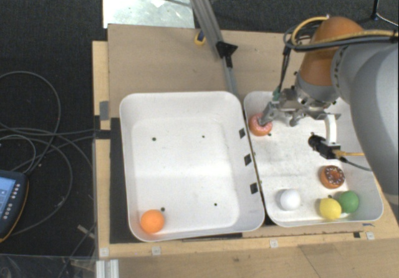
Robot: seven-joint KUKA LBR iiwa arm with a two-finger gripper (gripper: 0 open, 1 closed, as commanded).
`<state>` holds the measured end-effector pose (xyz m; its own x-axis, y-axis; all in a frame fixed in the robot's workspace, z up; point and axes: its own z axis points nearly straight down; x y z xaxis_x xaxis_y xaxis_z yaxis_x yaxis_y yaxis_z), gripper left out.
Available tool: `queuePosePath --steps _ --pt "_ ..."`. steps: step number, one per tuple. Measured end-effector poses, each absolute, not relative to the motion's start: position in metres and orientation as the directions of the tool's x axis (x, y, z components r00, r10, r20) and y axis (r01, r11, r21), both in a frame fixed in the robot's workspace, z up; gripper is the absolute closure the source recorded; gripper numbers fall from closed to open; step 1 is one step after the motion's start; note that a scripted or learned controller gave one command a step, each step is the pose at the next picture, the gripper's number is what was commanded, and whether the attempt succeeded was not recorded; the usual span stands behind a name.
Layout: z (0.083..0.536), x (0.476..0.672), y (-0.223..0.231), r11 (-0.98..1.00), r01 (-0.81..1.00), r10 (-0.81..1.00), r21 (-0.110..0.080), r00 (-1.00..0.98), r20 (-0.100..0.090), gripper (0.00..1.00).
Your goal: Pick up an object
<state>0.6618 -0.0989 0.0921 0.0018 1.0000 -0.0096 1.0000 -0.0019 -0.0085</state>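
I see pink doughnut [260, 124] at right bin's [374, 208] eleven o'clock corner | gripper [268, 117] touching it | I cannot tell jaw state | I'd centre over it, clear of the wall, before lifting

Even overhead light is washing out the two shallow white plastic bins [181, 164], casting faint shadows; detail is looking slightly soft.

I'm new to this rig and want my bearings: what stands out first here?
The grey and orange arm reaches in from the right, its gripper at a pink object in the right bin's far left corner. An orange ball sits alone in the left bin's near corner.
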Motion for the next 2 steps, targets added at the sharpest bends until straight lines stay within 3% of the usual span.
queuePosePath --steps 1,2 --pt "0.104 0.663 -0.099 0.000 1.000 1.000 -0.005 0.000 -0.010 1.00" --pt "0.149 0.670 -0.099 0.001 1.000 1.000 0.007 -0.001 0.000 1.00"
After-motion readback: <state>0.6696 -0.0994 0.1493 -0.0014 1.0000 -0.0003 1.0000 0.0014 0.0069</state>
